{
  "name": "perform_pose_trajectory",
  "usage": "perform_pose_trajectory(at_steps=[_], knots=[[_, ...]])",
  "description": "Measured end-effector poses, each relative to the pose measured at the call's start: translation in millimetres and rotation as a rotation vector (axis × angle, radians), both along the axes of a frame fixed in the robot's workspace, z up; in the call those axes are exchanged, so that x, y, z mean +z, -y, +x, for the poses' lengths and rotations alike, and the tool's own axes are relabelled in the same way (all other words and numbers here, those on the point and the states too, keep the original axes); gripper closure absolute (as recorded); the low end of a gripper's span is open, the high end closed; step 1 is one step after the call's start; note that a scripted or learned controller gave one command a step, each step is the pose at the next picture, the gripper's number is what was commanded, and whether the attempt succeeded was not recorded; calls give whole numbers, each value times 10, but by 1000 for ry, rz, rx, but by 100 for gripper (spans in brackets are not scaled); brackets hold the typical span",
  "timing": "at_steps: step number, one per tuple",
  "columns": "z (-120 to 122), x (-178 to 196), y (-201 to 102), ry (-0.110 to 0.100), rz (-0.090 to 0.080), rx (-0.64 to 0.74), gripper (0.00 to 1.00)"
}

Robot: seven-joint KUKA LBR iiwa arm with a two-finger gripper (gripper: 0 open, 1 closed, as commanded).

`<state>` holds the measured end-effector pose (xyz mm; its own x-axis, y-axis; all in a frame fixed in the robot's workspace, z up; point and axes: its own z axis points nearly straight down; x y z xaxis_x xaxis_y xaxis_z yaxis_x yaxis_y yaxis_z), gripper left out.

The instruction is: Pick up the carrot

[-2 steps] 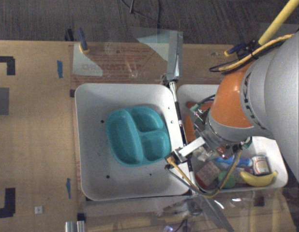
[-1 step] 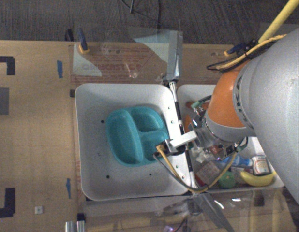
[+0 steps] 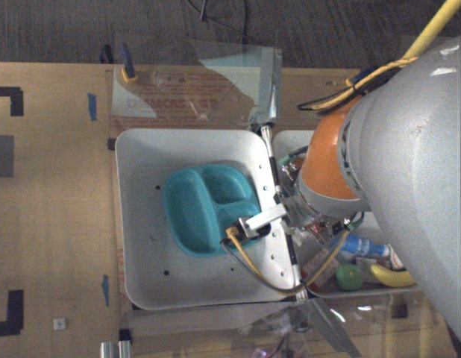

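My gripper [image 3: 292,216] hangs low over the divider between the two white bins, under the orange wrist band [image 3: 327,162]. The grey arm [image 3: 409,185] covers most of the right bin [image 3: 290,142], hiding what lies beneath it. At that bin's near end lie a green round fruit [image 3: 350,277], a yellow banana [image 3: 392,277] and a blue-and-white bottle [image 3: 362,247]. I cannot pick out a carrot among them.
A teal divided plate [image 3: 204,207] lies in the left bin [image 3: 141,200], close to the gripper's left side. A clear plastic panel [image 3: 193,88] stands behind the left bin. A small red and green item [image 3: 292,159] peeks out by the wrist.
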<state>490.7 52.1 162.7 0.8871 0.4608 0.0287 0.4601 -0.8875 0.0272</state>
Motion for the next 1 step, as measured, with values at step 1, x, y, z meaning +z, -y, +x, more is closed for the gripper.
perform_pose_trajectory(at_steps=[1], knots=[[-117,210,19,-41,5,305,100]])
